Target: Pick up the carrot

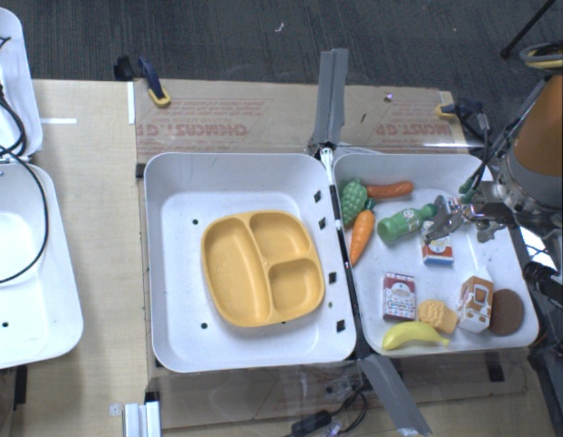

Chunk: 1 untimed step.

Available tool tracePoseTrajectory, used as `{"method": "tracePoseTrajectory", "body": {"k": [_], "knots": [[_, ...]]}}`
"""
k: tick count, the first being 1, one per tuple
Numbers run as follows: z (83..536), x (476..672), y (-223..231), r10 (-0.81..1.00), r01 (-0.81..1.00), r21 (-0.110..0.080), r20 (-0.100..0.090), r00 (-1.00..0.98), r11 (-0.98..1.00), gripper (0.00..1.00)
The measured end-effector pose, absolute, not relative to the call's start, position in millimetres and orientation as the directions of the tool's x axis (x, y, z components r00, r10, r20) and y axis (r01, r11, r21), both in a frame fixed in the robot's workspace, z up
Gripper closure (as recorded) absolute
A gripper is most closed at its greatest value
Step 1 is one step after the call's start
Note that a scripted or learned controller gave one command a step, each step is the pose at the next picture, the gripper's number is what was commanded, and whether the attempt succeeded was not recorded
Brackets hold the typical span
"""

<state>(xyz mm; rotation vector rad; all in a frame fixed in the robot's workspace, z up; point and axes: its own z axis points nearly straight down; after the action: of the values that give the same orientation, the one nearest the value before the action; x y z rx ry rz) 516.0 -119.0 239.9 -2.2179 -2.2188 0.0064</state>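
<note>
Lying in the right bin [347, 167] at its left wall, the carrot [361, 234] touches a green vegetable [353, 200]; a second carrot [389, 190] and a green bottle [404, 223] are near. Below it the floor is free. The jaws [443, 226] hover beside the bottle, over a small carton [437, 255]; whether they are released or clenched, I cannot tell.

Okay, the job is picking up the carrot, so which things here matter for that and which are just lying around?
For the job:
carrot
gripper
right bin

Lying about:
yellow divided plate
left bin
green bottle
banana
sausage
small cartons
brown round item
</note>
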Motion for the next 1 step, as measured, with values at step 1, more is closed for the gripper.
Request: {"method": "tracePoseTrajectory", "body": {"k": [1], "knots": [[223.9, 501.0, -91.0, 0.999, 0.999, -0.006, 0.0, -0.051, 0.051, 0.0]]}}
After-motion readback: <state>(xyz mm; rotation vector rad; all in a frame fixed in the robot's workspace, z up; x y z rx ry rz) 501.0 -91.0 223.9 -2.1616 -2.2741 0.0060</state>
